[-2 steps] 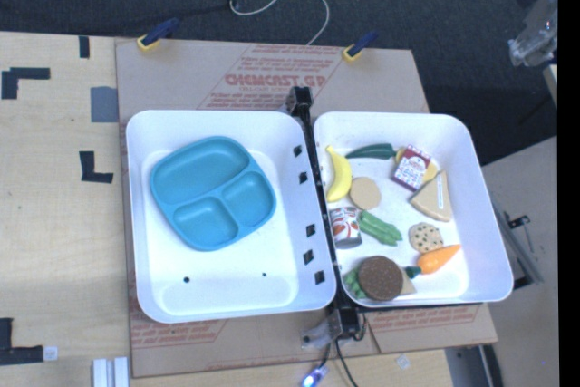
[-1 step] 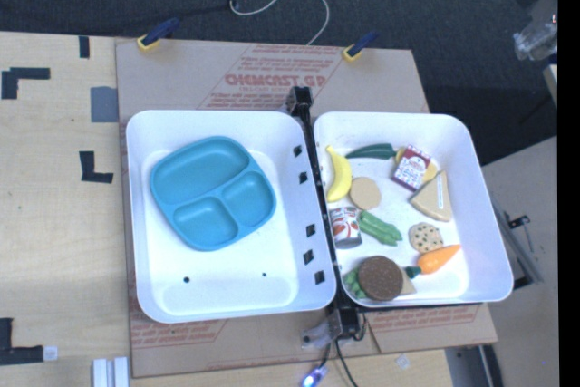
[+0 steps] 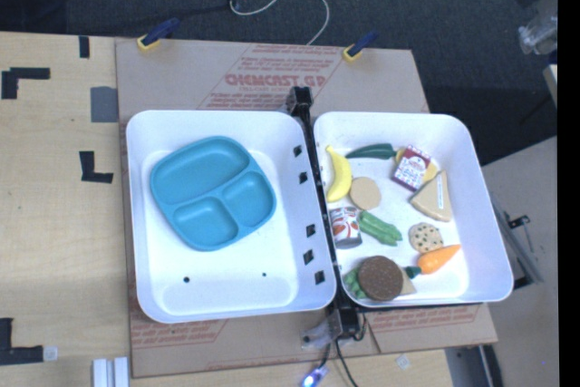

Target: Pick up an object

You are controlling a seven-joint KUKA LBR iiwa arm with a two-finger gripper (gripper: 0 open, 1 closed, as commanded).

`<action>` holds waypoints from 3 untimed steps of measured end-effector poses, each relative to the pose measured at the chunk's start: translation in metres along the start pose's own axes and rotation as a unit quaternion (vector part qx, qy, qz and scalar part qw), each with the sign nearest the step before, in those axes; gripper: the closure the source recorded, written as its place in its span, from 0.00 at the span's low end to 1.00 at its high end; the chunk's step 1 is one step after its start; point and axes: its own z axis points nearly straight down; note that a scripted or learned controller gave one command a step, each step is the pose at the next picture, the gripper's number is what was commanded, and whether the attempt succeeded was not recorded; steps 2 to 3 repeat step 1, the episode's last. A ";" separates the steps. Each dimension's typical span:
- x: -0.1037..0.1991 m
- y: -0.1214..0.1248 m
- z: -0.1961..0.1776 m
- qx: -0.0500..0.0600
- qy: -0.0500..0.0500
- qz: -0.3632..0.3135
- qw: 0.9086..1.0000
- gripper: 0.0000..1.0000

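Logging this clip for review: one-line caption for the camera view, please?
Left bin holds a blue tray; right bin holds toy food, including a banana and carrot.

Red lettering is showing on the brown cardboard sheet (image 3: pixel 272 77) lying under the two bins, printed upside down from where the camera is looking; the big word is reading something like "CHEMCAST GP", with smaller red lines around it too blurred to make out. The small can (image 3: pixel 345 227) in the right bin is carrying a red and white label, and the little carton (image 3: pixel 410 168) is showing a red patch, but neither is legible.
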 end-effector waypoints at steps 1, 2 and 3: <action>0.000 0.000 -0.010 0.000 0.000 0.000 1.000 1.00; 0.000 0.000 -0.010 0.000 0.000 0.000 1.000 1.00; 0.000 0.000 -0.010 0.000 0.000 0.000 1.000 1.00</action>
